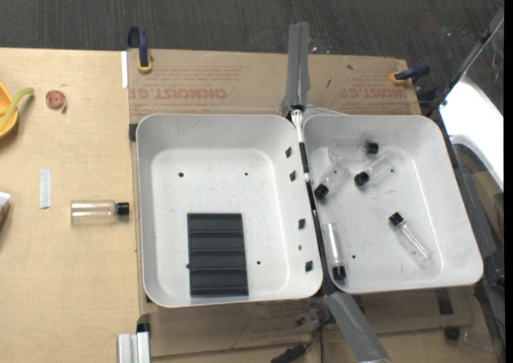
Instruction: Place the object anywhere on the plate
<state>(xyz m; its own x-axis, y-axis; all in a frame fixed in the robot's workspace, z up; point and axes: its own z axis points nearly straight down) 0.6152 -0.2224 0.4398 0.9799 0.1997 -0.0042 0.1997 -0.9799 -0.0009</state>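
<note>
A black ribbed plate (216,254) lies flat in the front part of the left bin (152,193). Several clear vials with black caps lie in the right bin (449,193). One vial (333,251) rests along the bin's left wall with its cap toward the front. Another vial (409,238) lies at the right with its cap toward the back. Three more vials (353,165) cluster in the back left of that bin, close together.
On the wooden bench left of the bins lie a clear vial (96,209), a small white strip (45,189), a red disc (54,99) and a yellow object (6,109). Clamps (140,50) hold the cardboard behind the bins.
</note>
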